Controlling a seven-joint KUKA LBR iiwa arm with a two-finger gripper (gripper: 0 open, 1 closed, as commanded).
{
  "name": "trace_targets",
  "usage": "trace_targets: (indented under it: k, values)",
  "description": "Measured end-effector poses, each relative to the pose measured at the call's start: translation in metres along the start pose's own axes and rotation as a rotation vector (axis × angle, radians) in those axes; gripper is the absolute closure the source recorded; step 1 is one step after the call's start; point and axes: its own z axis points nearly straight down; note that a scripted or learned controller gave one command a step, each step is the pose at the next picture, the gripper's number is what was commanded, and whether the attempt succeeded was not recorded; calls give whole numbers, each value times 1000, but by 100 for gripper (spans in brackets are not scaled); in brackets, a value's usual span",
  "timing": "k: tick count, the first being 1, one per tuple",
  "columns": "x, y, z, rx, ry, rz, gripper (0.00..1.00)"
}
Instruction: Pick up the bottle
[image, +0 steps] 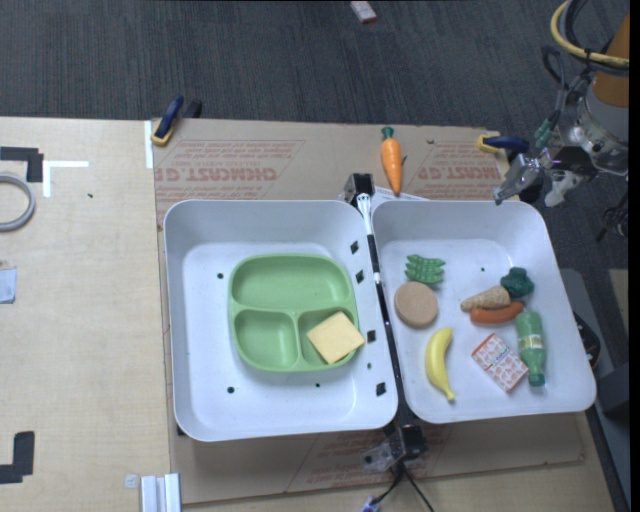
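The bottle (530, 346) is small and green with a pale label. It lies along the right wall of the right bin (470, 225), next to a red and white box (499, 361). My gripper (531, 189) hangs above the bench just past that bin's far right corner, well behind the bottle. It is open with nothing between its fingers.
The right bin also holds a banana (438, 362), a round brown biscuit (416, 303), green pea pods (424, 268), broccoli (517, 283) and an orange sausage (495, 313). In the left bin a green divided tray (290, 290) carries a yellow slice (334, 337). A toy carrot (390, 160) lies behind the bins.
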Motion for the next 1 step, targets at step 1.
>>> trace_targets:
  k: [1]
  values:
    - [0,1,-10,-1,-2,-3,100]
